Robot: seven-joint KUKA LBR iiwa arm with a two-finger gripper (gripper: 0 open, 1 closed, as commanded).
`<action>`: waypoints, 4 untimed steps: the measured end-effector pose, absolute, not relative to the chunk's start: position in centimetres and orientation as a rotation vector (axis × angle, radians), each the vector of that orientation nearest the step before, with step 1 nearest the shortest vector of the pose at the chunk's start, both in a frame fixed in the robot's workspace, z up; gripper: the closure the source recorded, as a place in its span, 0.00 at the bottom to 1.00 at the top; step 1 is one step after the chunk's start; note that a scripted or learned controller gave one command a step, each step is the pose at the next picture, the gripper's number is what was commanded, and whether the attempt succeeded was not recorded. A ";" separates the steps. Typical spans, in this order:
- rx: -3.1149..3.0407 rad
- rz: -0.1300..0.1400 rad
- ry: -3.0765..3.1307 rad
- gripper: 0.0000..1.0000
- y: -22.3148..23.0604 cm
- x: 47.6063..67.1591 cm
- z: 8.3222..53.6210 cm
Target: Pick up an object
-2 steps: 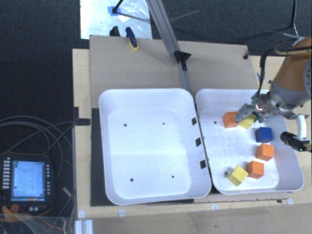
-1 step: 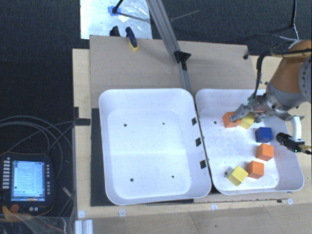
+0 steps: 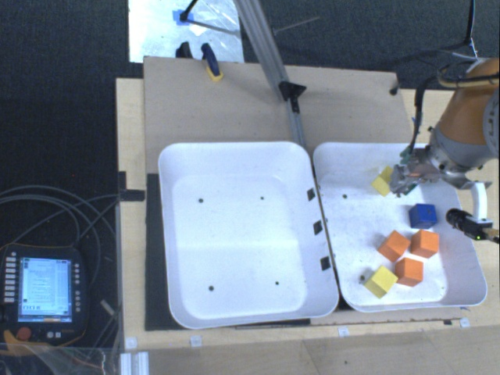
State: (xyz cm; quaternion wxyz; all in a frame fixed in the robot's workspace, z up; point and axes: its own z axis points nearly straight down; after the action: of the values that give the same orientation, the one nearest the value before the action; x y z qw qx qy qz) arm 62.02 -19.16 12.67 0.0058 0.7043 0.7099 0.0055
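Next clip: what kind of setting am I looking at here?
Most likely a robotics lab bench for grasping trials: two white bins side by side, coloured blocks in the right one, and a teach pendant with cables on the floor.

arm (image 3: 469,123) cut off at right edge

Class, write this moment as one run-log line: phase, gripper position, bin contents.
phase: approach | gripper: over right bin, beside yellow block | nearby: blue block, three orange blocks
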 end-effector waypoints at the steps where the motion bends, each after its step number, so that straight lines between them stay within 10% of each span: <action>1: 2.212 0.005 2.221 1.00 -19.8 61.9 17.3; 4: 2.209 0.005 2.231 1.00 -14.9 61.4 27.6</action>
State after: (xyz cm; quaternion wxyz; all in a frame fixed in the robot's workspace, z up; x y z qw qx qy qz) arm 61.45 -14.86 27.58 0.0010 0.7036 0.7106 0.0015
